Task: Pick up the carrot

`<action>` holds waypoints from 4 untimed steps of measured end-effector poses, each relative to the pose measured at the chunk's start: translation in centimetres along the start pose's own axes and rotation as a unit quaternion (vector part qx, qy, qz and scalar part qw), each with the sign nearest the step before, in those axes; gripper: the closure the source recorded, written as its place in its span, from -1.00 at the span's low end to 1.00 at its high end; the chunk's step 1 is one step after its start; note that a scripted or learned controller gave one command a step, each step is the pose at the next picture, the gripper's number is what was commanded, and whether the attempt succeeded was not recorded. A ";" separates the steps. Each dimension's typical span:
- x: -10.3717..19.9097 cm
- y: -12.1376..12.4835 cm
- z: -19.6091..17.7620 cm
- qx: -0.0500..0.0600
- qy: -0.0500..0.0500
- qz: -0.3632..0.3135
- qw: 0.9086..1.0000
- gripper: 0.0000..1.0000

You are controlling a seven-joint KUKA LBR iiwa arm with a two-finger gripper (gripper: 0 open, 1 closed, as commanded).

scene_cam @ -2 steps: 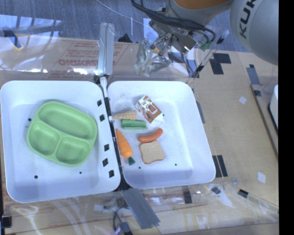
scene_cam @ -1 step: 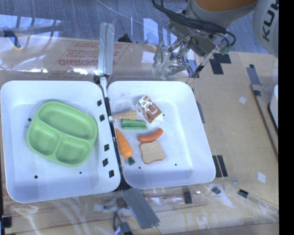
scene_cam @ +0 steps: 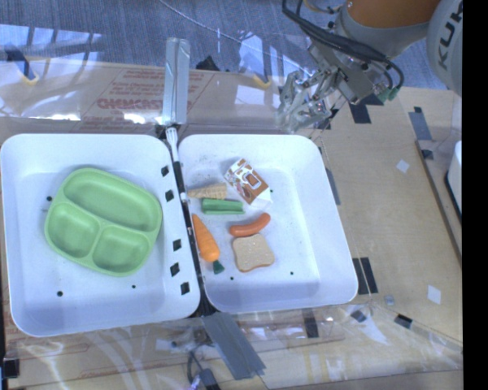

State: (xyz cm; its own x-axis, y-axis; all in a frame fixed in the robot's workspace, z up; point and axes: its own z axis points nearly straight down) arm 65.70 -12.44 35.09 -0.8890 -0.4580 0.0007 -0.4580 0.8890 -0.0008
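The carrot (scene_cam: 206,239) is orange with a green stem end and lies along the left wall of the right bin (scene_cam: 329,226), pointing up-left. My gripper (scene_cam: 305,104) hangs above the far edge of that bin, well up and to the right of the carrot. Nothing shows between its metal fingers (scene_cam: 293,96).
In the right bin also lie a cone-like wafer (scene_cam: 206,192), a green bean (scene_cam: 222,206), a sausage (scene_cam: 250,224), a slice of toast (scene_cam: 253,254) and a small carton (scene_cam: 247,182). The left bin (scene_cam: 16,218) holds a green divided plate (scene_cam: 103,220).
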 end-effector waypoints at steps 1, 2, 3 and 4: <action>3.4 -5.7 -1.9 0.002 -0.002 -0.207 0.978 1.00; 3.2 -5.6 -3.1 0.004 -0.004 -0.209 0.978 1.00; 3.1 -5.6 -4.2 0.006 -0.006 -0.210 0.978 1.00; 9.1 -4.9 -3.8 0.000 0.000 -0.097 0.995 1.00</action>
State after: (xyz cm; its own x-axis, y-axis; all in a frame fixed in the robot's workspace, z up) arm 59.83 -20.95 38.92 -0.7836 -0.6213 0.0000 -0.6213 0.7836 -0.0014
